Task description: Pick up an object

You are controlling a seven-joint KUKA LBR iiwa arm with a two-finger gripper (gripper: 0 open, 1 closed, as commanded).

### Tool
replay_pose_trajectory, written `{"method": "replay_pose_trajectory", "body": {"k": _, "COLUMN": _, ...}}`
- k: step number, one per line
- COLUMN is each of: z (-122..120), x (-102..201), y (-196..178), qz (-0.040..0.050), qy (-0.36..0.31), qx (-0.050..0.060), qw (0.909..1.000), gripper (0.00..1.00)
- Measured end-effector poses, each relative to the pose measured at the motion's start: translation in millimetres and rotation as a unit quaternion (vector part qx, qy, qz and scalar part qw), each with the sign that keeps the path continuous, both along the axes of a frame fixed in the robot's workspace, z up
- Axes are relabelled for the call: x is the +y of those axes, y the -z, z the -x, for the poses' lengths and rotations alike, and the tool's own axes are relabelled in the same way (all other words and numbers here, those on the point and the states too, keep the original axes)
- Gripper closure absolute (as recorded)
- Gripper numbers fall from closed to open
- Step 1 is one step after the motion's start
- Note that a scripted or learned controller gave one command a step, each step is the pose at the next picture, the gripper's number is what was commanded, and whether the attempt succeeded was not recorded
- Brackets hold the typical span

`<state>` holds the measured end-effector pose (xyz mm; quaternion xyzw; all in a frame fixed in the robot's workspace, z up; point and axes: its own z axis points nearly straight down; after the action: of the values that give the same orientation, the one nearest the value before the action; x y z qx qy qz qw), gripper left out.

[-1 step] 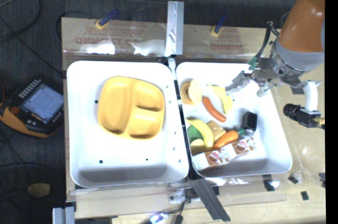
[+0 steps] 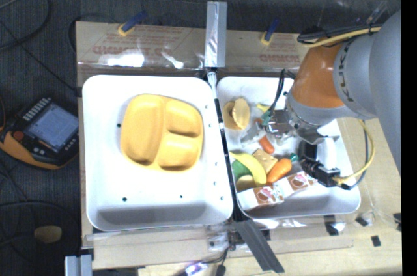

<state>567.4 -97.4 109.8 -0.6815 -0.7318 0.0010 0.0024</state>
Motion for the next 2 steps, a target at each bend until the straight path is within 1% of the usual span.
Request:
{"method": "replay_pose_trajectory", "body": {"k": 1, "z": 0, "x": -2, "y": -7, "qz": 0.0002, "qy": 0.001, "qx": 0.001, "qw": 1.0000, "gripper": 1.00}}
{"method": "replay_pose_trajectory", "body": {"k": 2, "z": -50, "x": 48, "y": -72, "qz": 0.0022, "qy": 0.066, "qx": 0.000, "qw": 0.9978, "gripper": 1.00}}
